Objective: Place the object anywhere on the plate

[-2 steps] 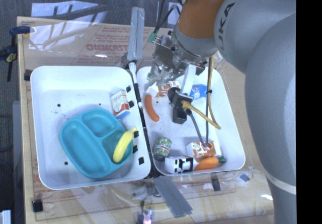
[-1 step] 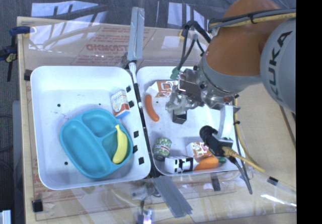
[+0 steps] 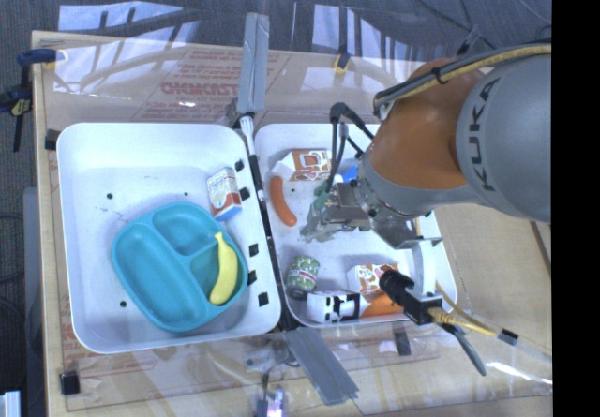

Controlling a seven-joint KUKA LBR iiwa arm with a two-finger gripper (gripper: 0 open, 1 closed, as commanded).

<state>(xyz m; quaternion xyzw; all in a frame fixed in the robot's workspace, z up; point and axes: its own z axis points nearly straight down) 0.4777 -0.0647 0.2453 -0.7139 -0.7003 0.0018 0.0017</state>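
Hovering over the right shallow white bin (image 3: 441,260), two-finger gripper (image 3: 323,218), finger state impossible to tell; yellow plastic banana (image 3: 224,270) already lying on the turquoise divided plate (image 3: 159,275) in the left bin (image 3: 103,167); orange sausage-shaped toy (image 3: 282,201) unplaced, if wanted.

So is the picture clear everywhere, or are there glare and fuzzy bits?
In the camera view, the plate and banana in the left bin look sharp and evenly lit; bright glare streaks lie on the clear sheet behind the bins; the arm is near the lens and soft-edged; the gripper looks slightly blurred.
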